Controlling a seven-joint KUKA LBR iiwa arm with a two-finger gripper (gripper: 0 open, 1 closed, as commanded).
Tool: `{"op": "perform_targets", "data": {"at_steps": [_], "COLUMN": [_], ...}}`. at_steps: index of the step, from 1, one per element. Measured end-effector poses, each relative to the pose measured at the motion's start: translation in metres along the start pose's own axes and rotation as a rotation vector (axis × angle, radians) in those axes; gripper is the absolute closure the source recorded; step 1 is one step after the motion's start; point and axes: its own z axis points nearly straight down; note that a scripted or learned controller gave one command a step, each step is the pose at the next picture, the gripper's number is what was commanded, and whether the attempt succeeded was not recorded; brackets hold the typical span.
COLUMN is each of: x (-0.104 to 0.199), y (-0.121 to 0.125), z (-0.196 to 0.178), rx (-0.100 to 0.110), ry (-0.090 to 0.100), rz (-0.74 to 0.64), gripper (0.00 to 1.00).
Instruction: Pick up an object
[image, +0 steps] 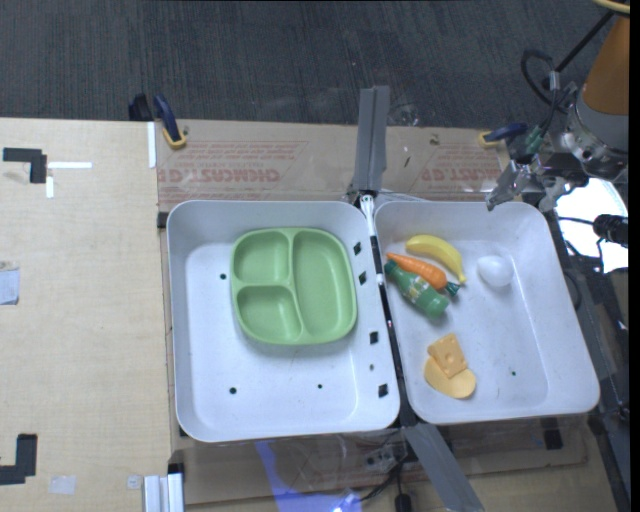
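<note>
The right bin (560, 330) holds several small items. A yellow banana (437, 252), an orange carrot (415, 268) and a green bottle (424, 295) lie bunched near its left wall. To their right rests a white egg-shaped ball (493, 270). A yellow cheese wedge (449, 354) lies on an orange disc (452, 383) lower in the bin. My gripper (520, 195) hangs above the bin's far right corner, open and with nothing between its fingers, well apart from every item.
The left bin (200, 380) bears a green divided plate (295, 287). A grey divider post (372, 140) rises between the bins at the back. Blue clamps (165, 118) hold the cardboard behind. Cables (545, 75) hang near the arm.
</note>
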Motion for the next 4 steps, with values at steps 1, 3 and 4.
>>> {"op": "perform_targets", "data": {"at_steps": [1,3,4], "x": [0.038,0.037,0.041], "y": [0.009,0.009,-0.043], "z": [0.143,0.133,0.160], "rx": [0.000,-0.002,0.000], "ry": [0.000,-0.002,0.000], "rz": [-0.198,-0.197,-0.127], "gripper": [0.00,0.00,0.00]}}
